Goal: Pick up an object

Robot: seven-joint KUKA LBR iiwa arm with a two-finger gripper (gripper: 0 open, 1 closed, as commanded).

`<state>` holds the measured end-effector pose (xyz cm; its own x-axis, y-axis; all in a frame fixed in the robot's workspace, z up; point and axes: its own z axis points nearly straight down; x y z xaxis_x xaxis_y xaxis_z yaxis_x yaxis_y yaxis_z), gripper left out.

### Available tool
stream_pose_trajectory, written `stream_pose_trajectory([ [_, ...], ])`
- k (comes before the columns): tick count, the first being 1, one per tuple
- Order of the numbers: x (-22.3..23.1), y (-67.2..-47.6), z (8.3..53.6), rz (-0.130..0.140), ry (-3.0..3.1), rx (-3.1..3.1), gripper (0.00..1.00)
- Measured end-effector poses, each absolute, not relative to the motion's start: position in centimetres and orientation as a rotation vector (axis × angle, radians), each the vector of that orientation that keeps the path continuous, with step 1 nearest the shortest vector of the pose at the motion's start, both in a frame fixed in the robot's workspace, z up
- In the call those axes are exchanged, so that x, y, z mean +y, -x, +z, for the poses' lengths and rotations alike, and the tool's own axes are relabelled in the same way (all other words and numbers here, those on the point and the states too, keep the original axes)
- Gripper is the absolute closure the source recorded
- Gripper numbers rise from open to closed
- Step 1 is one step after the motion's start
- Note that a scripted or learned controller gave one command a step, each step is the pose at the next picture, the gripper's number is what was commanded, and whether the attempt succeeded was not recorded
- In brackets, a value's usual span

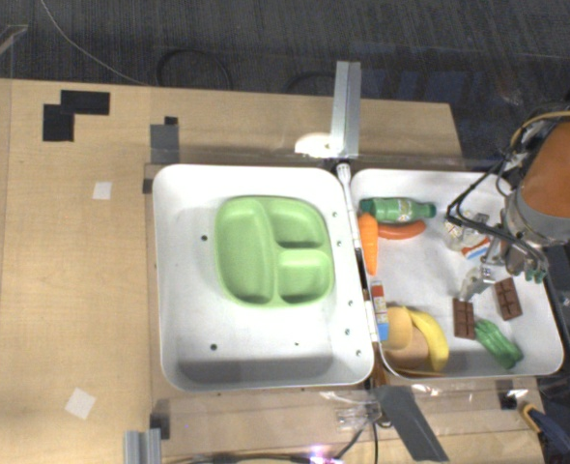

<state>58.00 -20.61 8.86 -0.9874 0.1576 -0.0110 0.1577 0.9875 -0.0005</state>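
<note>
My end effector (pixel 486 276) hangs over the right bin (pixel 415 269); I cannot tell its state, and it might bump the chocolate bar (pixel 507 298) away.

Green tray (pixel 270 249), yellow banana (pixel 430 334), orange carrot (pixel 368 243) — white bins (pixel 184 288).

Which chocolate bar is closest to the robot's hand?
The chocolate bar on the right, just beside the hand. The other chocolate bar lies lower, beside the green vegetable.

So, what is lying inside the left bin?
Inside the left bin lies one green divided tray, its compartments holding nothing visible. Whatever is beneath the tray is covered.
</note>
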Motion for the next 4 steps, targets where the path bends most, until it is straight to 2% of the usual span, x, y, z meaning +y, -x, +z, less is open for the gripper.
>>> stream_pose_trajectory([
  [1, -18.2, -52.7, 9.0, -0.004, -0.255, 3.117, 0.0],
  [2, -19.9, -49.3, 9.1, -0.011, 0.18, 3.116, 0.0],
  [3, -20.6, -53.5, 9.0, -0.012, 0.731, 3.039, 0.0],
  [4, -15.3, -51.2, 9.1, -0.013, 0.91, 2.987, 0.0],
])
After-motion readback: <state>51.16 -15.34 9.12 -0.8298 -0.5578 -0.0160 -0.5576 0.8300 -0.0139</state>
